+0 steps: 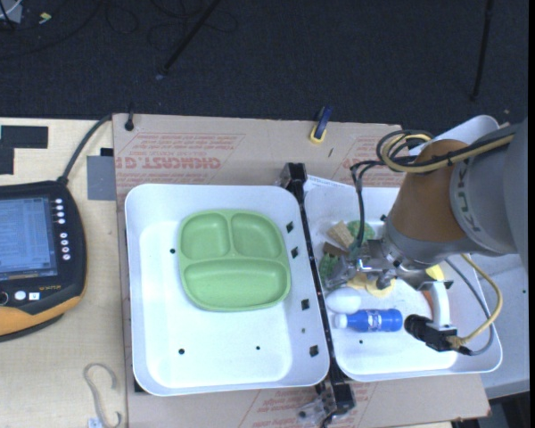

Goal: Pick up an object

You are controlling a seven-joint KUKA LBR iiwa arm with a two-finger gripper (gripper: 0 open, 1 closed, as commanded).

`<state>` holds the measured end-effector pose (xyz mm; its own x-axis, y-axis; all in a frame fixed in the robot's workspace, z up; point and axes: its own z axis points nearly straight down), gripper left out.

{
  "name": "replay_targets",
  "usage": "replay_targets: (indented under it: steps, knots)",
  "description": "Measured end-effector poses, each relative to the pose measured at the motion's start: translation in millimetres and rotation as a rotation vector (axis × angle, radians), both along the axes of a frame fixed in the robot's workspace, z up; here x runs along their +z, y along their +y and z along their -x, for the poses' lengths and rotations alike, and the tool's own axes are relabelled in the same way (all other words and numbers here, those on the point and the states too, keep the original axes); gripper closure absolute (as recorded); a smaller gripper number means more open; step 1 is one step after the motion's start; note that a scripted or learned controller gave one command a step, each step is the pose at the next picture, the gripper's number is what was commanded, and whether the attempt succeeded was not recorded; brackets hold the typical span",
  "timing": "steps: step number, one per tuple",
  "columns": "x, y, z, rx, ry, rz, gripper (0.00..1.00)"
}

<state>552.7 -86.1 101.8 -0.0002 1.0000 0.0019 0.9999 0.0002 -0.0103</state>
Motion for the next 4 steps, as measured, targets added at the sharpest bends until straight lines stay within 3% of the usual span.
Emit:
replay_targets:
  steps: [1, 2, 4]
  knots:
    - [-12, 0, -1, -0.001, -0.008, 0.002, 0.00]
    - [-2, -2, 0, -0.008, -0.007, 0.001, 1.00]
    - [115, 2, -11, 0.000, -0.013, 0.002, 1.00]
